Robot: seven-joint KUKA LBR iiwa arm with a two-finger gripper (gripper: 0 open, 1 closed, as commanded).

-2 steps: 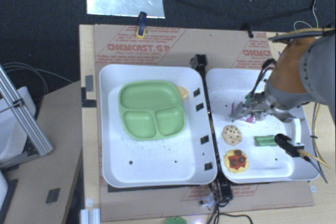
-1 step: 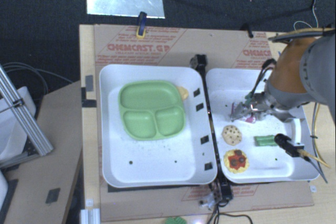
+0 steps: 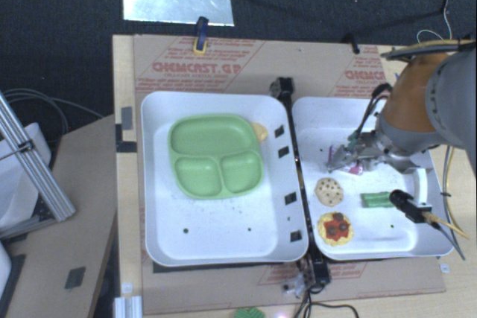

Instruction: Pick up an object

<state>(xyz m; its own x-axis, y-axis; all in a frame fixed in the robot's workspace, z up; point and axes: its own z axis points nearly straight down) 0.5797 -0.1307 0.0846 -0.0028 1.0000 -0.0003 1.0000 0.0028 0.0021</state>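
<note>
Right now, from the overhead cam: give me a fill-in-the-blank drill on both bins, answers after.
1. The green divided plate lies in the ____ bin.
2. The cookie lies in the ____ bin.
3. Nearer the camera than the cookie lies a small ____.
4. The gripper hangs over the ____ bin.

Answers: left; right; pizza; right

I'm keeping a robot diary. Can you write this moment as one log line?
gripper: over right bin | nearest: cookie | grasp: unconfirmed
</note>
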